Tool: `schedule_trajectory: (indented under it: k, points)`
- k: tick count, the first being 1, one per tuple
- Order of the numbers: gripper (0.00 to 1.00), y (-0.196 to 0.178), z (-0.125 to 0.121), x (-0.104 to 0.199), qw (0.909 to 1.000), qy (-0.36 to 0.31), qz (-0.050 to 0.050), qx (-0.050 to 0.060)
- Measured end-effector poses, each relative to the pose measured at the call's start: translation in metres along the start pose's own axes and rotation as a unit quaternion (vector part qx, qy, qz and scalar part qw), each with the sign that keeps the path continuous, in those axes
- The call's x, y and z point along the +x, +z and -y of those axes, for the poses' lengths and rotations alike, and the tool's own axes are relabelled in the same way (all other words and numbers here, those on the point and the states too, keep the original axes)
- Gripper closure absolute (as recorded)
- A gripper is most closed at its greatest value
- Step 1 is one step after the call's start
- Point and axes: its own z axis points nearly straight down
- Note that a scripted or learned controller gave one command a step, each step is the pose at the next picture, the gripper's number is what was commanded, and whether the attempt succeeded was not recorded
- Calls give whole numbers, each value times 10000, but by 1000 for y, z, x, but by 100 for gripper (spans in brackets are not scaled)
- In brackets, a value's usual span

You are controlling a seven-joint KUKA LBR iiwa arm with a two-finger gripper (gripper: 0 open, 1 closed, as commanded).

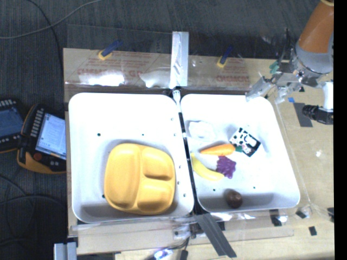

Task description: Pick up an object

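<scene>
Tabletop (317, 161) with two white bins | claw (259, 91) at right bin (282, 145) far corner — opening unclear | carrot (217, 149), banana (205, 169) inside

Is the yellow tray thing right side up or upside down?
Upside down, it seems: the yellow tray in the left bin shows bulging compartments, not hollows.

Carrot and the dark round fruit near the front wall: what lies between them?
In the camera view, the purple grape bunch lies between the carrot and the dark round fruit, beside the banana.
</scene>
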Motion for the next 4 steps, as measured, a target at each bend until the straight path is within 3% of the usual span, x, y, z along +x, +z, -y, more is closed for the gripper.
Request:
schedule_trajectory:
  k: [1,2,3,4]
  points:
    - [0,127,26,11,10000,-83,10,9]
    - [0,144,80,1,9999,-10,-8,-106]
    - [0,145,137,25,9944,1054,25,-120]
    - [100,138,136,24,9942,1071,24,-116]
